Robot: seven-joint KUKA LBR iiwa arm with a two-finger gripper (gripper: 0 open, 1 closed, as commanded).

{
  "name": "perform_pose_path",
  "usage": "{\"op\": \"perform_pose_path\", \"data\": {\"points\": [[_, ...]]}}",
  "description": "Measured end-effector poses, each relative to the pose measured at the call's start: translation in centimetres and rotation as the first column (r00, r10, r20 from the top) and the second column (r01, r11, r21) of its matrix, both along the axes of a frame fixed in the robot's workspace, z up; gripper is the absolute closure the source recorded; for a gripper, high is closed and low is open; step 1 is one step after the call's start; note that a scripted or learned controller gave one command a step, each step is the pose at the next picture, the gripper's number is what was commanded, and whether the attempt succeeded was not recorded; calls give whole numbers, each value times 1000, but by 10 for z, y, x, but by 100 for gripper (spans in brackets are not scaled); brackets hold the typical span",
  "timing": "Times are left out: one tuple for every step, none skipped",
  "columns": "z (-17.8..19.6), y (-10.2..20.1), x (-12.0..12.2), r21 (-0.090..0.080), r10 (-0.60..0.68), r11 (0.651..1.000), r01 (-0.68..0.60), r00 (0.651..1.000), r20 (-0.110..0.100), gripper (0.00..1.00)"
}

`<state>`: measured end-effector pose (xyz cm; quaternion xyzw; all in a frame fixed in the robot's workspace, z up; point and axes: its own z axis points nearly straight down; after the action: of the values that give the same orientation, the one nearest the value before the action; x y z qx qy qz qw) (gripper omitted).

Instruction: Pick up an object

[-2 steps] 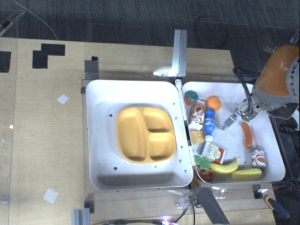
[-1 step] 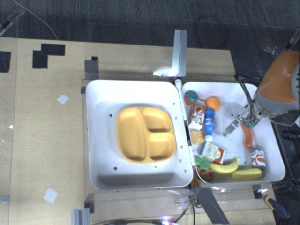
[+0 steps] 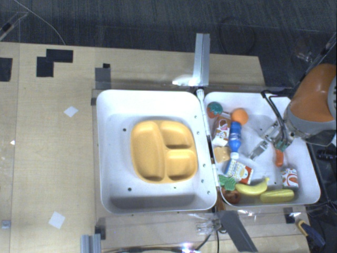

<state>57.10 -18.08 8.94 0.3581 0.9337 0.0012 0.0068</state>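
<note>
A pale wooden counter (image 3: 47, 157) is seen against dark carpet (image 3: 158, 9). The jaws of the gripper (image 3: 261, 147) seem spread, gripping nothing, over the right bin (image 3: 310, 186); nearby lies a blue bottle (image 3: 235, 135).

— What does the arm (image 3: 315, 101) look like from above?
— A rounded orange band caps a grey wrist section, smooth and glossy, with a black cable looping beside it.
— And the claw (image 3: 261, 147)?
— Slim and metallic, silvery-grey, with pale, shiny fingers (image 3: 257, 151) and small dark fittings where it joins the wrist. Finer markings and screws are too small to make out.
</note>
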Motion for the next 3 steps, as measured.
{"op": "perform_pose_path", "data": {"points": [[-1, 6, 56, 3, -196, 981, 196, 981, -3, 0], [-1, 43, 89, -9, -230, 973, 230, 973, -2, 0], [0, 50, 93, -21, -325, 946, 325, 946, 1, 0]]}}
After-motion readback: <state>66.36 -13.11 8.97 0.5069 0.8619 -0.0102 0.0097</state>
